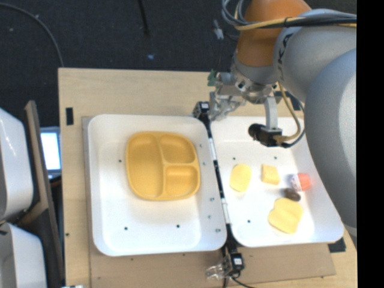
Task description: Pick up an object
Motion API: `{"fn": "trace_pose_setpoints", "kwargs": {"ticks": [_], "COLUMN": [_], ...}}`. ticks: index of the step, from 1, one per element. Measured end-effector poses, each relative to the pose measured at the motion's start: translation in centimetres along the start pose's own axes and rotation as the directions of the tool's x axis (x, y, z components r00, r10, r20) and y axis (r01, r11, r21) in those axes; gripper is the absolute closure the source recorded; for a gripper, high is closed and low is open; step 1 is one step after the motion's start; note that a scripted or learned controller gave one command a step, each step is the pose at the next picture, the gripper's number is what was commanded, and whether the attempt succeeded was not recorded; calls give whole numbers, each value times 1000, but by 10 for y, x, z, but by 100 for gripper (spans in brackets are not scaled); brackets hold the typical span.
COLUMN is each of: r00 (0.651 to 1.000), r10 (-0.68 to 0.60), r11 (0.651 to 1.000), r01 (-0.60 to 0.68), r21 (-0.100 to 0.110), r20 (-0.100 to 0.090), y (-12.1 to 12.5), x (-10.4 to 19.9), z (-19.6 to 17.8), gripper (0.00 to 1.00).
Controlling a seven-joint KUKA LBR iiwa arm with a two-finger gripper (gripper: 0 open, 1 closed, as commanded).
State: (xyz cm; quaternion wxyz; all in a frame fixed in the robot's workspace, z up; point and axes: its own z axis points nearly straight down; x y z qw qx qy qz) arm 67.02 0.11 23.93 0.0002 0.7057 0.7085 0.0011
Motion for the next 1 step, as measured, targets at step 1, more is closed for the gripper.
{"fn": "trace_pose_setpoints", "kwargs": {"ticks": [1], "r00": [1000], "r10": [0], "r11": [1000], "r01": [0], "r21": [1], "r20": [1], "y": [-4], "x": [61], "z": [3], "gripper": [100]}}
